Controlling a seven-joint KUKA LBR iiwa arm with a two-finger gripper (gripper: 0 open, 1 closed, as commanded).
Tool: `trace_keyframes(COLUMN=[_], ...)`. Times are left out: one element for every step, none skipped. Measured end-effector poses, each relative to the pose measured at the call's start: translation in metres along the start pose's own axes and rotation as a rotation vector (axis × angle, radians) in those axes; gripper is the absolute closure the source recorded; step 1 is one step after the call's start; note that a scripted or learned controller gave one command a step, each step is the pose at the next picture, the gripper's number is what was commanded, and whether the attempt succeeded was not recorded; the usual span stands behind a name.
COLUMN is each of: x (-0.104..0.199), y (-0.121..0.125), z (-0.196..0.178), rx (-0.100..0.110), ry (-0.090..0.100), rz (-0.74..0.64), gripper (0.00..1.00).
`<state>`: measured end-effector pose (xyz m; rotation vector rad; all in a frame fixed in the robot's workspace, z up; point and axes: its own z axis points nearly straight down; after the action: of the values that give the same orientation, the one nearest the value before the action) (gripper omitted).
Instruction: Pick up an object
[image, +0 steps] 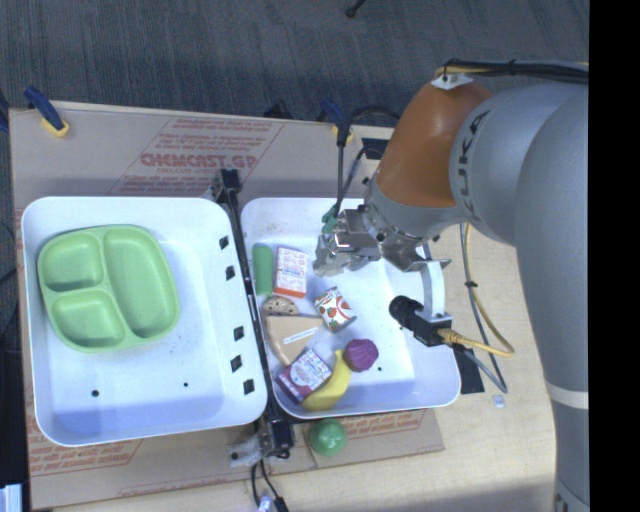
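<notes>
Objects for picking lie in the right white bin (440, 375): a green stick (262, 268) by its left wall, a small white carton with red print (291, 271) beside it, a red-and-white wrapped piece (334, 308) near the middle, a tan wedge (287, 333), a purple-labelled packet (305, 373), a banana (334, 385) and a purple ball (361, 353) toward the near edge. The fingers (338, 250) hang low over the bin's far part, just right of the white carton; whether they are spread or closed I cannot tell, and nothing shows between them. The left white bin (140, 390) carries a green divided tray (105, 285). Both bins sit on brown cardboard with red lettering (190, 150), which covers the pale tabletop (500, 440). A green ball (326, 437) rests on the cardboard just outside the right bin's near wall. Dark grey carpet (200, 50) lies beyond the far edge.
</notes>
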<state>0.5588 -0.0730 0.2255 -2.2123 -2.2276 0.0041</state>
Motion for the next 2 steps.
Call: trace_keyframes(x=[-0.069, -0.082], y=[-0.008, 0.03], z=[0.022, 0.022], rx=[0.001, -0.002], ry=[-0.001, 0.001], rz=[0.002, 0.001], gripper=[1.0, 1.0])
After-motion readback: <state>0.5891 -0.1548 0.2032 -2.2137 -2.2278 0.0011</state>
